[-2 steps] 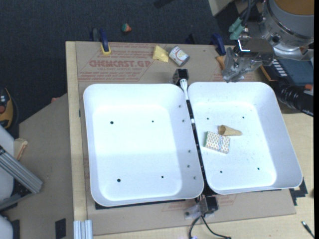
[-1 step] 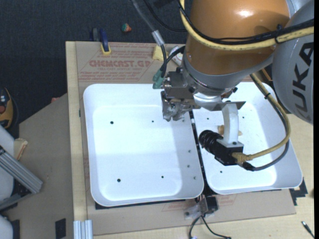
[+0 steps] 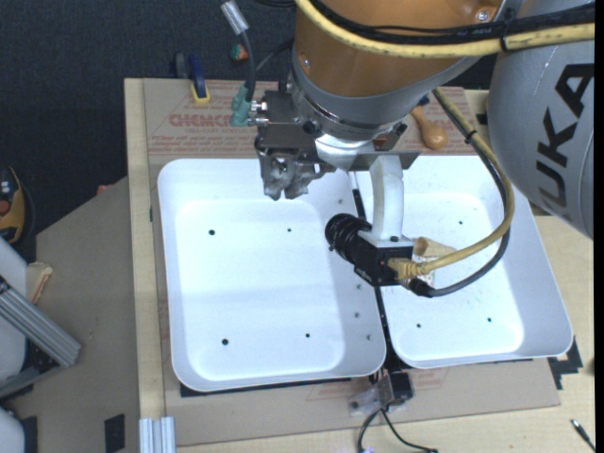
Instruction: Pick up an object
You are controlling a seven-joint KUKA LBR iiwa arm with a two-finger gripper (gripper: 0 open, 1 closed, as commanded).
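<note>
My gripper (image 3: 286, 179) hangs over the far edge of the left white bin (image 3: 189, 253), near the wall between the two bins. I see nothing held in it. A brown wooden-handled object (image 3: 430, 130) lies just past the far rim of the right bin (image 3: 500, 281), partly hidden by the arm. The arm's large orange and grey body covers the far middle of the bench.
A small blue and yellow item (image 3: 198, 83) stands at the far left edge of the brown board (image 3: 151, 159) under the bins. Metal framing (image 3: 38, 333) lies off the bench at the left.
</note>
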